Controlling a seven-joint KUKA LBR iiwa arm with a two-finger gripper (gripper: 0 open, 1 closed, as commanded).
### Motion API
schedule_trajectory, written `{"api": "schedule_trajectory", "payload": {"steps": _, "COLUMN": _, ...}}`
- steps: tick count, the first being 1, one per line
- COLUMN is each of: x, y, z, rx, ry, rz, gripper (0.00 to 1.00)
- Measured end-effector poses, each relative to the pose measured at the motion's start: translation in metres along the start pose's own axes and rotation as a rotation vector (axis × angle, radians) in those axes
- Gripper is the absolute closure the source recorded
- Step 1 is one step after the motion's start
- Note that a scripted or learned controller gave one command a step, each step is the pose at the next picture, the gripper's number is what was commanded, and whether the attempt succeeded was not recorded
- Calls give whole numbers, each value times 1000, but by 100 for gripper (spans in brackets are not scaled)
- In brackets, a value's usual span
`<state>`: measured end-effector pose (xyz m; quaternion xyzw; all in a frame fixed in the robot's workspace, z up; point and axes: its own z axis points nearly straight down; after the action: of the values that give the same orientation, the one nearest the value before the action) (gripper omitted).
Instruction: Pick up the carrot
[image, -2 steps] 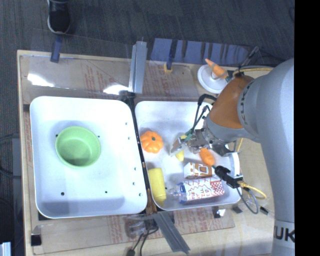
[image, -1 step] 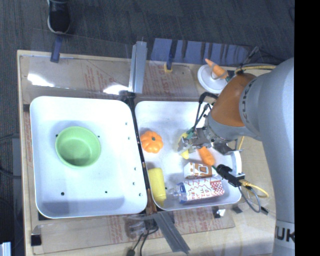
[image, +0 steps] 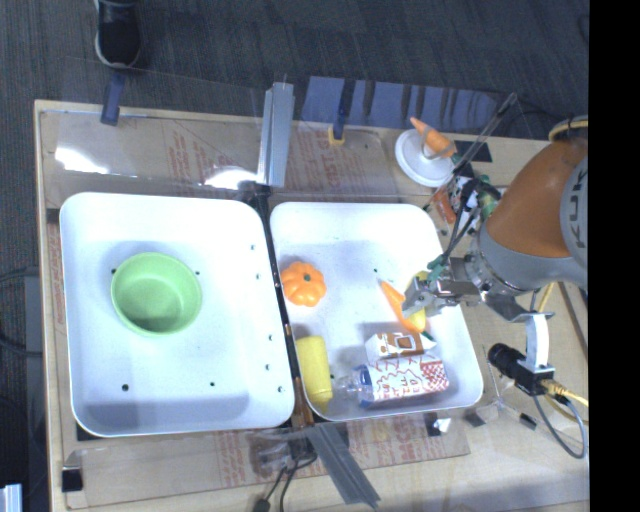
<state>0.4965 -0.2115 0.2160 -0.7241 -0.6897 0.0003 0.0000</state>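
The carrot, small, orange and pointed, lies at a slant in the right part of the right bin. Its thick end points down-right, toward a carton. My gripper reaches in from the right over the bin's right wall and sits right against the carrot's right side. The dark gripper parts overlap the carrot's lower end, so the view does not settle whether the carrot is held. The grey arm with its orange band rises behind it at the right.
The right bin also holds a small orange pumpkin, a yellow corn cob, a red-and-white carton and a clear bottle near the front wall. A green bowl sits in the left bin.
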Motion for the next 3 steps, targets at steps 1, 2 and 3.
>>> {"api": "schedule_trajectory", "payload": {"steps": 1, "x": 45, "y": 19, "z": -13, "rx": 0, "ry": 0, "rz": -334, "gripper": 100}}
{"api": "schedule_trajectory", "payload": {"steps": 2, "x": 98, "y": 14, "z": 12, "rx": 2, "ry": 1, "rz": -591, "gripper": 100}}
{"api": "schedule_trajectory", "payload": {"steps": 3, "x": 98, "y": 14, "z": 12, "rx": 2, "ry": 1, "rz": -591, "gripper": 0}}
